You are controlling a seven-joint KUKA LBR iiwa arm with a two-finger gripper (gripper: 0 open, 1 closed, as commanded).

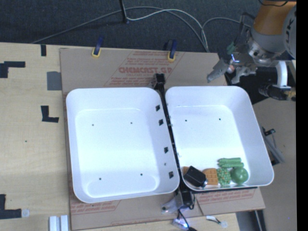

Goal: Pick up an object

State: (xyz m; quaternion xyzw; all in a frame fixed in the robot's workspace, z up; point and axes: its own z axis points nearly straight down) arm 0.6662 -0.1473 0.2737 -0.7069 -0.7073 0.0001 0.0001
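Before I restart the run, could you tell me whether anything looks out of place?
Nothing stands out. The objects sit bunched in the right bin's near corner, and the hand hovers beyond its far edge.

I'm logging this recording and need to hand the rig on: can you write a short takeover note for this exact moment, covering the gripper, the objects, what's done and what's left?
Gripper: raised beyond the far right corner of the right bin, outside it, with nothing visible in it; open or shut cannot be told.
Objects: all clustered at the near edge of the right bin: a black object, an orange-brown piece, a textured green piece, a green ball and a long green piece.
Left bin: white floor showing.
Done: no pick yet.
Left: move over the cluster, descend, grasp one item and lift.
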